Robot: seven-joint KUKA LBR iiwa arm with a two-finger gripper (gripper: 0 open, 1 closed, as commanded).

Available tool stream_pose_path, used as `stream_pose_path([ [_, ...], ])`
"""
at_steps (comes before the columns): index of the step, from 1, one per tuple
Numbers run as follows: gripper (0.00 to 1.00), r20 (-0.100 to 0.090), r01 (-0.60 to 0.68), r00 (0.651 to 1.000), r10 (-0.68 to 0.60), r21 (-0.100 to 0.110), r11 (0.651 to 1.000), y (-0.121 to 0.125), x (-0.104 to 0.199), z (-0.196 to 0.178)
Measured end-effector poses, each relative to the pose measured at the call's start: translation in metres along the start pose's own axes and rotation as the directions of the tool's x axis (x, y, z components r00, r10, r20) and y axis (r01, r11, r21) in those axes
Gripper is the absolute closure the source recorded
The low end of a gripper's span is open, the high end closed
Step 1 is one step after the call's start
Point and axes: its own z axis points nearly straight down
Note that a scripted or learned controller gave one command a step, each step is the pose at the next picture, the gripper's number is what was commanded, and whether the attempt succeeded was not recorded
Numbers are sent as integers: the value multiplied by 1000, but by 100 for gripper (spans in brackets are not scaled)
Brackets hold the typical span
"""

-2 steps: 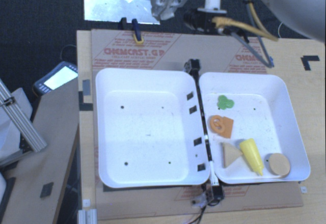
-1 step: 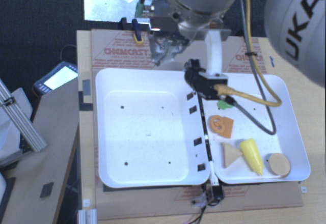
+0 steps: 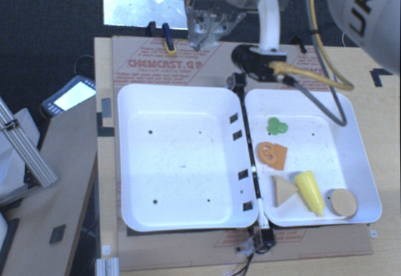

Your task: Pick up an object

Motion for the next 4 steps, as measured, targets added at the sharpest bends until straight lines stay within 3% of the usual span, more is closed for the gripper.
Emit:
stream_pose_path([
  [1, 100, 1, -3, 1000, 3, 0, 1000, 117, -2, 4],
  [2, 100, 1, 5, 1000, -5, 10, 1000, 29, -3, 36],
  [3, 100, -2, 6, 1000, -6, 1, 1000, -48, -10, -2],
  [4, 100, 2, 0, 1000, 0, 4, 1000, -14, 0, 2],
])
